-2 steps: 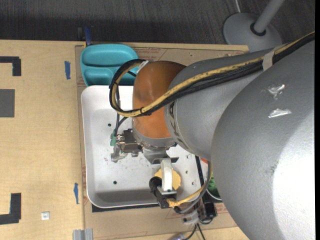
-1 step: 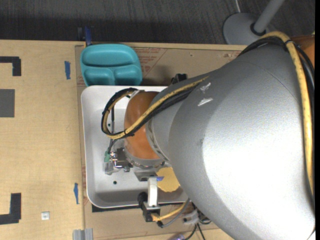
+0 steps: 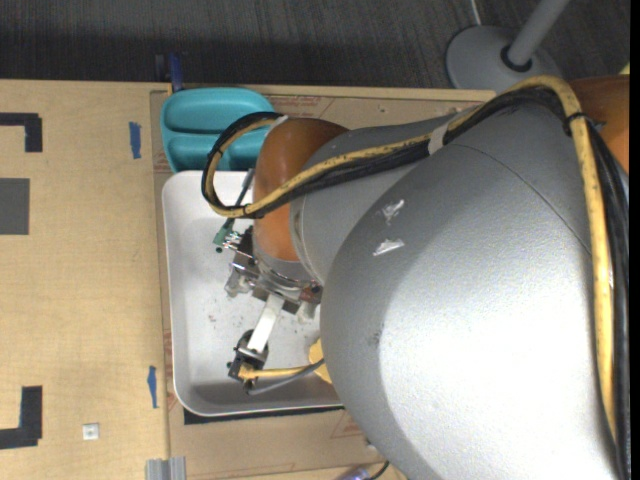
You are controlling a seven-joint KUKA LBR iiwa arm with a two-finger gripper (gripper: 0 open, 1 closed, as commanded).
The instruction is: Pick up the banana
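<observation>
grey arm (image 3: 470,298) is seen reaching down into the white bin (image 3: 190,298), with the gripper (image 3: 258,288) near its floor; whether it is open or closed cannot be told. the banana is judged hidden under the arm. the approach is in hand; closing and lifting are called for.

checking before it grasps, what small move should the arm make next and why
Probably lift the gripper slightly: it sits low in the white bin, and the arm hides much of the bin, so the banana's place cannot be told.
</observation>
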